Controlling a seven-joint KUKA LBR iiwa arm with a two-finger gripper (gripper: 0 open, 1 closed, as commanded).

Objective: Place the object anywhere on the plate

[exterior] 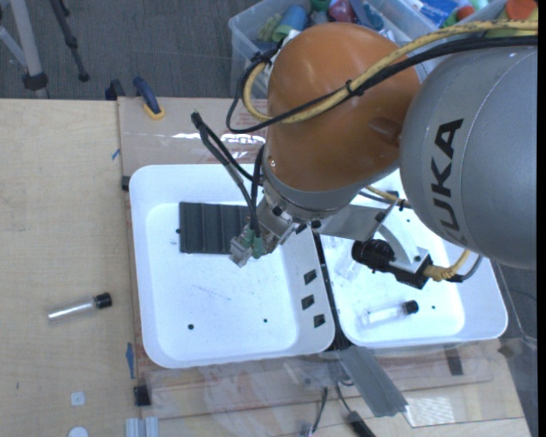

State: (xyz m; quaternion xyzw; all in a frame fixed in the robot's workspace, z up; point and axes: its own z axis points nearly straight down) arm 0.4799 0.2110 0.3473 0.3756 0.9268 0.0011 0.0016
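Overhead, the arm's gripper (246, 247) hangs in the left bin (153, 333) at the right edge of a dark ridged plate (205, 228). A clear vial with a black cap (388, 312) lies well apart in the right bin (478, 320). The gripper's grip cannot be made out.

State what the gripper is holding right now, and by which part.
Cannot be told. The gripper sits low over the left bin, at the right edge of the dark ribbed plate, its tip mostly hidden by the arm.

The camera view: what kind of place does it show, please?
Probably a robotics lab: a KUKA arm reaches over two white bins, and a storage tub of assorted objects stands behind.
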